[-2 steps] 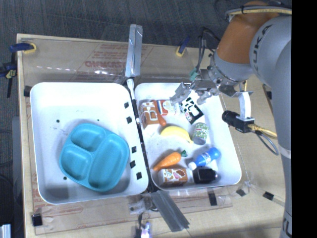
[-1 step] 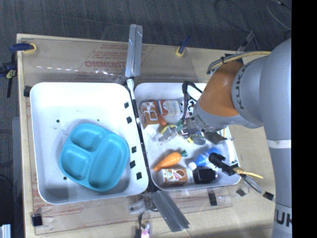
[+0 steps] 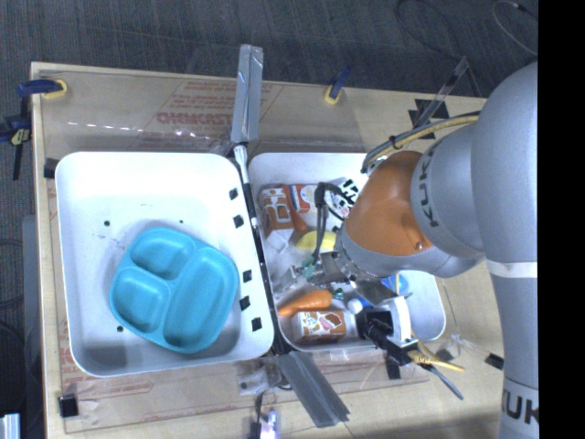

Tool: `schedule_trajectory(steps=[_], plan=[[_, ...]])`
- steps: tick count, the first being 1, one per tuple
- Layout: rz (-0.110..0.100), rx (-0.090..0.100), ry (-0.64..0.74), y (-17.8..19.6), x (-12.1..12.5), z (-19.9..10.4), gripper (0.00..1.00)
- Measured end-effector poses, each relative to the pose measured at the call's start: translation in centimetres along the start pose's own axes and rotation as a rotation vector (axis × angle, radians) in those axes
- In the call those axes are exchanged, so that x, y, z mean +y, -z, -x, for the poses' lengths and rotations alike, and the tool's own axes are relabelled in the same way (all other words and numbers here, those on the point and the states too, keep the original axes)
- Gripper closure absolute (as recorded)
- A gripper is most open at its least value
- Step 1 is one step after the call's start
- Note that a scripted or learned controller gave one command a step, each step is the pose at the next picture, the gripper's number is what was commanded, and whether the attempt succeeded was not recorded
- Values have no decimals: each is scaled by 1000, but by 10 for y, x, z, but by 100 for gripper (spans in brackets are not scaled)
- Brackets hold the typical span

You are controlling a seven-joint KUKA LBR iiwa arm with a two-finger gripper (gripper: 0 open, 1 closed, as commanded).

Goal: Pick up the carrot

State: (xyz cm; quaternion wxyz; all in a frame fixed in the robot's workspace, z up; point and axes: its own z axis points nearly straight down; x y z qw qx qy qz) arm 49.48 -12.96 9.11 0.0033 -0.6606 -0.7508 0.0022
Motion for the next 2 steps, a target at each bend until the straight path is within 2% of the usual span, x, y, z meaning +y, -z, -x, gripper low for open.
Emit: schedule_trajectory(steps=[1, 2], plan=[[3, 2, -49, -2, -21, 26, 0], [2, 0, 197, 16, 27, 6, 0]])
